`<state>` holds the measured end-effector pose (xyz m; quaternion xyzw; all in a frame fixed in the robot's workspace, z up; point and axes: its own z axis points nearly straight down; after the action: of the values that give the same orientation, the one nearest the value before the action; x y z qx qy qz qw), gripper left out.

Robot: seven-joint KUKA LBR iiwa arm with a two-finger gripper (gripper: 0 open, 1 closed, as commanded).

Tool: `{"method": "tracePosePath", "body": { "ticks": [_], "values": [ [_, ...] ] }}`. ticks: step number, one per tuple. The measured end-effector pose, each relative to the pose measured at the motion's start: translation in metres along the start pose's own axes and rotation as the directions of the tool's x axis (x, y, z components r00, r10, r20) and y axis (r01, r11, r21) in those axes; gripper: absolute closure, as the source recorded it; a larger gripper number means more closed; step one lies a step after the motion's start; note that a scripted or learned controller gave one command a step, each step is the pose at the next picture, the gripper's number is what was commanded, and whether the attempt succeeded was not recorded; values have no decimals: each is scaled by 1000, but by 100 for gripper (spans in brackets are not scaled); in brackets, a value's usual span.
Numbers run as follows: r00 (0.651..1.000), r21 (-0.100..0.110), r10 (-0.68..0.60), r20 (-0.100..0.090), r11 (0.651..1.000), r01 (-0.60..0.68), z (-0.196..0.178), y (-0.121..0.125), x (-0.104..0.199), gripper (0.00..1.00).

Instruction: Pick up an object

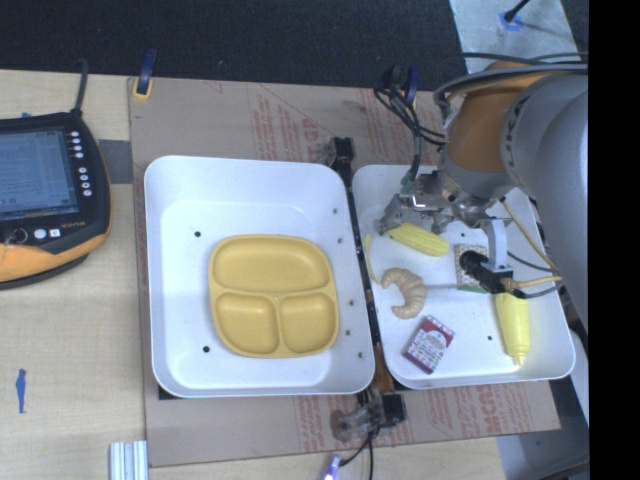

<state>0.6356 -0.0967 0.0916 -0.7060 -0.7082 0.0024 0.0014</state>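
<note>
The right bin (400, 363) holds a yellow corn cob (419, 239), a beige croissant (406, 290), a small red packet (429, 344) and a yellow bottle-shaped thing (513, 327). My gripper (428, 212) hangs low over the back of this bin, just above and behind the corn cob. Its metal fingers (398, 211) reach down toward the cob's far end, and nothing is seen held between them. The arm's grey body and orange band cover the bin's back right corner.
The left bin (170, 268) carries a yellow three-compartment plate (272, 294). A teach pendant (45, 193) lies on the bench at far left. Cables run behind the right bin near the arm.
</note>
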Motion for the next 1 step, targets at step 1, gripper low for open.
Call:
{"method": "tracePosePath", "body": {
  "ticks": [1],
  "values": [
    [1000, 2, 0, 0, 1000, 0, -10, 0, -2, 100]
  ]
}}
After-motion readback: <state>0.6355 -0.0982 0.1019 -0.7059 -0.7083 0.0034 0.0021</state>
